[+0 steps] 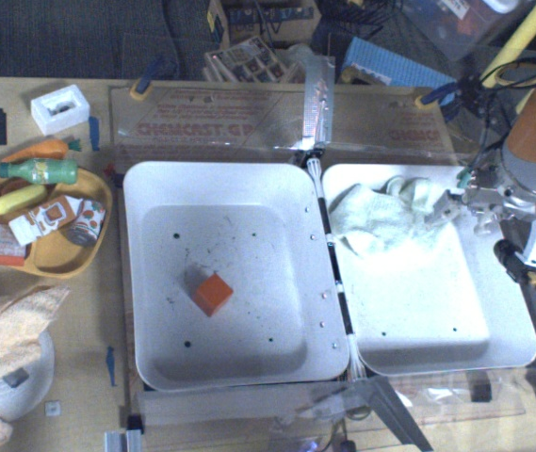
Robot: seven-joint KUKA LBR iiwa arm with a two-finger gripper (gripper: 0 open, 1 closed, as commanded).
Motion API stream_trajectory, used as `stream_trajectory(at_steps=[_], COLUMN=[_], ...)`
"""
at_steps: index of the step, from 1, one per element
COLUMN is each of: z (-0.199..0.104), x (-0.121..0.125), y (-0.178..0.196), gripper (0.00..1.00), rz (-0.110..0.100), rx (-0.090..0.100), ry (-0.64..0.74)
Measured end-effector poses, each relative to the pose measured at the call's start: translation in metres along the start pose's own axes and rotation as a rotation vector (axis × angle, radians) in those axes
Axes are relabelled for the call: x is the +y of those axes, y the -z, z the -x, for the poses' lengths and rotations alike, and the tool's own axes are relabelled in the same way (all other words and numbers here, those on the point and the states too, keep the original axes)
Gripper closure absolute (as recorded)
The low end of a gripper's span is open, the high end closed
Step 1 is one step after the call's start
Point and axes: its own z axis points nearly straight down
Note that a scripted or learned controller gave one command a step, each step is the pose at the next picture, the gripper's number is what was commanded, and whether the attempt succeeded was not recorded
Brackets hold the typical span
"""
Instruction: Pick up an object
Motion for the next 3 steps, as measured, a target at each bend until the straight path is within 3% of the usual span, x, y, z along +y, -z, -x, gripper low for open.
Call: stream_trajectory(at_steps=[1, 2, 3], z=[-0.082, -0.024, -0.022], x=[0.050, 0.054, 0.016], y=[-0.041, 0.001, -0.042], gripper=[0.00, 0.00, 0.00], rz=[0.012, 0.007, 0.009], rx=[-0.003, -0.004, -0.002], ry=[0.099, 0.213, 0.377])
